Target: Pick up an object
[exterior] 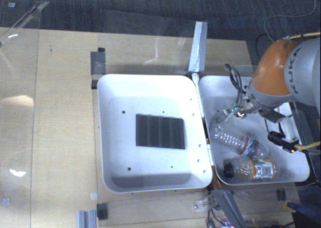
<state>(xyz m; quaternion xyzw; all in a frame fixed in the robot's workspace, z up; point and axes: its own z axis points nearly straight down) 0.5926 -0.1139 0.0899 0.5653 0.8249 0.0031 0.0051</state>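
Note:
In the right bin [215, 89] lie two clear plastic bottles. One with a red and blue label [236, 142] lies slantwise in the middle. The other, with an orange label and a black cap [251, 169], lies along the front wall. My gripper [231, 111] hangs low over the bin's back half, just above and behind the neck end of the slanted bottle. The orange-banded wrist [273, 74] rises behind it to the right. I see nothing held by the gripper.
The left bin [115, 96] holds a dark ridged rectangular pad [160, 131] at its centre. A metal post [198, 46] stands at the back between the bins. Cables [283, 141] trail over the right bin's right rim.

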